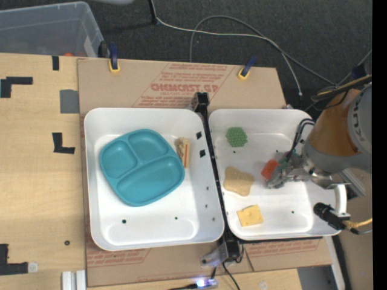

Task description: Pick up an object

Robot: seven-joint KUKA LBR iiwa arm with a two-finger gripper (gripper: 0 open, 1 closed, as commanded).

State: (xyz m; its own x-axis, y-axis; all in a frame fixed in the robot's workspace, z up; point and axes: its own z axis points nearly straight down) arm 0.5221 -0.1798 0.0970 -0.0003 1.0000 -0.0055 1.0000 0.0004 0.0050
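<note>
In the right bin (260, 231) lie a green bumpy ball (236, 137), a tan bread-shaped piece (238, 181), a yellow cheese-like block (250, 215) and a small red-orange object (269, 169). My gripper (279, 177) reaches down from the right, its tip right beside the red-orange object and touching or nearly touching it. The fingers are dark and small against the bin floor. In the left bin sits a teal divided plate (141, 167) with a small brown stick-like item (183, 151) at its right edge.
The left bin (151, 234) and right bin share a black divider (210, 162). Cables loop over the cardboard behind the bins. A clear plastic tub (48, 29) stands at the back left. The arm's body covers the right bin's right wall.
</note>
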